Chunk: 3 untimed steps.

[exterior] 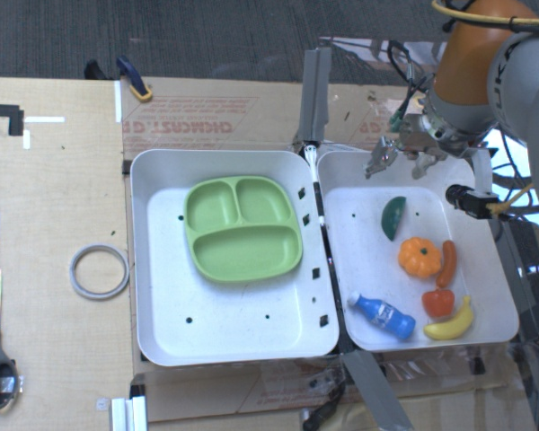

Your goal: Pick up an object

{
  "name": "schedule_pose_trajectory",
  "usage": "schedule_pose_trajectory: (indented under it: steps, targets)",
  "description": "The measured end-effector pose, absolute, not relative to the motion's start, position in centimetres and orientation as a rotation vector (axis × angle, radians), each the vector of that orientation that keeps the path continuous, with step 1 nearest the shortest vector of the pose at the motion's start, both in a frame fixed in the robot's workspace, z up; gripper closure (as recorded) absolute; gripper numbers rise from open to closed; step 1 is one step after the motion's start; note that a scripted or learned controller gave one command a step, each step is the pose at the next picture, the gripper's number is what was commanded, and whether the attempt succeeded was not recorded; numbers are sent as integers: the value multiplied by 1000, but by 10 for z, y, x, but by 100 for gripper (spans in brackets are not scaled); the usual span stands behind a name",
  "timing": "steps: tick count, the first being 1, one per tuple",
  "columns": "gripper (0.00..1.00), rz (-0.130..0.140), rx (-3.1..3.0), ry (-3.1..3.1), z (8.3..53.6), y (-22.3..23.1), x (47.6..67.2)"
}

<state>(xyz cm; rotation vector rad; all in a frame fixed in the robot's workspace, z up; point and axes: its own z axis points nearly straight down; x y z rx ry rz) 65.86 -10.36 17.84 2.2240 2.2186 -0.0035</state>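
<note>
Orange toy pumpkin [420, 258] lay in the right bin [359, 241], with a dark green piece [393, 216] just above it and a red sausage [446, 263] touching its right side. A red pepper [437, 303], yellow banana [451, 322] and blue bottle [385, 316] sat nearer the front wall. The end effector [404, 157] hovered over the bin's far edge, fingers parted and gripping nothing. A green divided plate [243, 229] occupied the left bin [153, 268]. A tape ring [100, 270] rested on the surface [45, 205].
</note>
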Motion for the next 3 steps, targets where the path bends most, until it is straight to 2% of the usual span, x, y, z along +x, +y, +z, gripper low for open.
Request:
schedule_pose_trajectory:
  steps: [1,2,3]
  targets:
    - [0,-4,2227,2220,96,-135,577]
    - [0,-2,2226,2220,91,-137,520]
    - [100,-3,2230,2218,99,-138,520]
